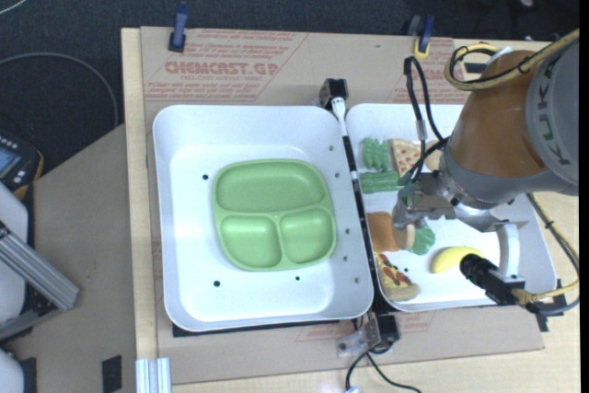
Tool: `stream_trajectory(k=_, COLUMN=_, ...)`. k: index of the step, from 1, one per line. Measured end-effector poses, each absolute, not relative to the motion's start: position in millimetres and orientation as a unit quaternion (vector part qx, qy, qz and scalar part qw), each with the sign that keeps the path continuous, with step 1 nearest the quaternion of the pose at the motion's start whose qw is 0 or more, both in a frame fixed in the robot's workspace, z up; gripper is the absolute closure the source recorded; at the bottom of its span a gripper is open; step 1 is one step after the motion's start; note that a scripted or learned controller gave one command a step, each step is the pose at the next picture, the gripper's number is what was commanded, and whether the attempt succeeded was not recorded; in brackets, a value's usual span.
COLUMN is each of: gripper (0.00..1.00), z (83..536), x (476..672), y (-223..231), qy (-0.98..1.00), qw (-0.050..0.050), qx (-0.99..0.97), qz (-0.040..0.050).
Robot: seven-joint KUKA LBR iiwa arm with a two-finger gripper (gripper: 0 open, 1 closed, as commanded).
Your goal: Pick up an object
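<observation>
My gripper (411, 225) hangs low over the right bin (515, 285), under the orange wrist band of the arm. It sits right above a brown hot-dog-like piece (383, 235) and a green toy (422, 239). A yellow banana (451, 260) lies just to its right. A pizza slice (403, 157) and green vegetable pieces (375, 154) lie further back in the same bin. A small food item with red spots (397, 277) rests at the bin's front left corner. The arm hides much of the bin's middle.
The left bin (184, 225) holds a green divided plate (274, 213). A black divider rail (350, 170) runs between the bins. Cables (419, 97) hang near the arm at the back, and blue clamps (178, 28) hold the brown board at the far edge.
</observation>
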State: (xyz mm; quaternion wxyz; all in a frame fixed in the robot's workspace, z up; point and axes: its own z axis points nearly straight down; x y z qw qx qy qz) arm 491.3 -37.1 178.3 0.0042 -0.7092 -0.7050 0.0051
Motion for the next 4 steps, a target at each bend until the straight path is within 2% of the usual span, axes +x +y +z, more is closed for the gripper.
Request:
stream_trajectory(k=1, gripper=1.00, z=184.5, x=484.1, y=46.7, qy=-0.710, qw=0.003, qx=-0.704, qz=-0.0004)
stream_trajectory(k=2, gripper=1.00, z=290.0, x=480.8, y=76.8, qy=-0.709, qw=-0.003, qx=-0.705, qz=-0.0055)
stream_trajectory(k=3, gripper=1.00, z=402.8, x=480.7, y=103.3, qy=-0.709, qw=-0.004, qx=-0.705, qz=-0.0070)
stream_trajectory(k=4, gripper=1.00, z=306.5, x=477.8, y=116.3, qy=-0.707, qw=0.003, qx=-0.707, qz=0.0047)
